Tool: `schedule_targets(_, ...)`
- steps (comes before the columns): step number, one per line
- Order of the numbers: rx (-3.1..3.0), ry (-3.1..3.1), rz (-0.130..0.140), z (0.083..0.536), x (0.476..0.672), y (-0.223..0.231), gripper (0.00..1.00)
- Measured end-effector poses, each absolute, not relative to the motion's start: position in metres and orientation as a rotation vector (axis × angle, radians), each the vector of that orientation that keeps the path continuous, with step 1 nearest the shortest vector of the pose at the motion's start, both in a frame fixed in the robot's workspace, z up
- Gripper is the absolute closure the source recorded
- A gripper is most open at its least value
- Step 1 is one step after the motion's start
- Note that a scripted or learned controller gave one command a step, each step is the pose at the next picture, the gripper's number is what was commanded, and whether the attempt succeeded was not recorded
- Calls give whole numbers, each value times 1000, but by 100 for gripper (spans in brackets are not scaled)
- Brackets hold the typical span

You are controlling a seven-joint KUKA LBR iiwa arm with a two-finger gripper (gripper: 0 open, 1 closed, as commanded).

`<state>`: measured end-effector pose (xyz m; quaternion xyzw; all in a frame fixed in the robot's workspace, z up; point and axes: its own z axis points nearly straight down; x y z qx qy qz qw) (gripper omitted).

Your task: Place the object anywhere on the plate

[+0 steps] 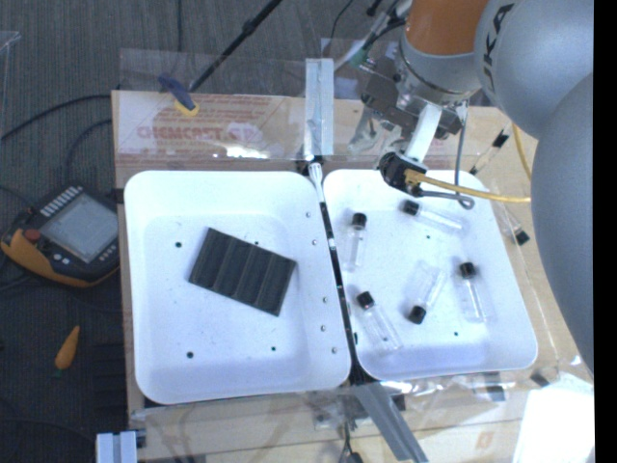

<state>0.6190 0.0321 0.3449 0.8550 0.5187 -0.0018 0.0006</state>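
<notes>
- The pincer [393, 114] hangs over the far rim of the right bin [501, 340], high above the floor of it. Nothing can be seen in its grasp.
- Whether the pincer stands wide or narrow I cannot tell; the wrist and the arm [453, 17] cover it from this angle.
- The things to be moved are small clear vials with black caps, five of them, all loose on the floor of the right bin, nearer the camera than the pincer.
- Closest to the pincer is the vial [431, 217] just below it in the view. A second vial [357, 237] lies a little further off, toward the wall between the bins.
- The other three lie well apart from the pincer, near the front of that bin: one [470, 289] on the arm's side, one [424, 292] in the middle, one [376, 318] by the dividing wall.
- The plate [241, 271], dark and ridged, lies flat and slantwise in the left bin [159, 201], well off to the view's left of the pincer and across the dividing wall. Nothing rests on it.
- Judged from this, the task is at its start: the pick is not yet made.
- The next move calls for choosing one vial, coming down square over it and closing across its narrow body. The vials are round and could roll or slip aside.
</notes>
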Motion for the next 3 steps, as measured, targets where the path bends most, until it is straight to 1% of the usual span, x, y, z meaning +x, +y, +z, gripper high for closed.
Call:
schedule_targets(1,2905,1191,-5,414,592,103,100)
schedule_targets(2,3126,313,-4,421,653,151,100)
schedule_targets(3,3074,645,-4,433,655,224,100)
